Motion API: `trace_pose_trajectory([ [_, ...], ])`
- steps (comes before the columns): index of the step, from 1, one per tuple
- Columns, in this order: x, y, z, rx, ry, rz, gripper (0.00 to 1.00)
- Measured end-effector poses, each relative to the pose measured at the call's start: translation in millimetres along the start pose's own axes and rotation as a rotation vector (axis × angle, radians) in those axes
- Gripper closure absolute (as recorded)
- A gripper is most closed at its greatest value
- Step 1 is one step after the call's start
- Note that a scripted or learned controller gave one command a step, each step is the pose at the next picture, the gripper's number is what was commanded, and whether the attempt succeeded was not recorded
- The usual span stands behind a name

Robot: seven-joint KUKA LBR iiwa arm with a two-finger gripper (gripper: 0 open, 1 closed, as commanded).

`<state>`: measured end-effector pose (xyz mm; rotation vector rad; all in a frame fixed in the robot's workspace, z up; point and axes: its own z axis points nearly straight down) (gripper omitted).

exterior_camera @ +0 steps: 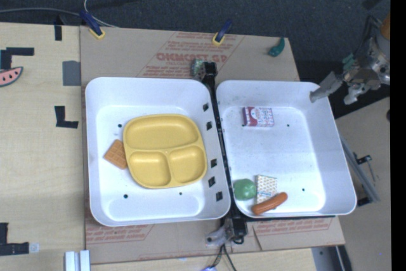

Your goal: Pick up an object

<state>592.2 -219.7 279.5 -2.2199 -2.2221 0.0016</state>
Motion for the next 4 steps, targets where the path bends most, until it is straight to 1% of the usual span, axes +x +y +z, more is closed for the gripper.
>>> trace_pose_trajectory([
  [1, 31.7, 17.3, 147.4, 0.003, 0.002, 0.000, 0.00],
  [2, 61.0, -1.6, 193.0, -0.003, -0.001, 0.001, 0.00],
  [3, 80.9, 49.2, 193.3, -0.005, -0.001, -0.001, 0.00],
  [4, 80.6, 49.4, 183.0, -0.004, -0.002, -0.002, 1.00],
])
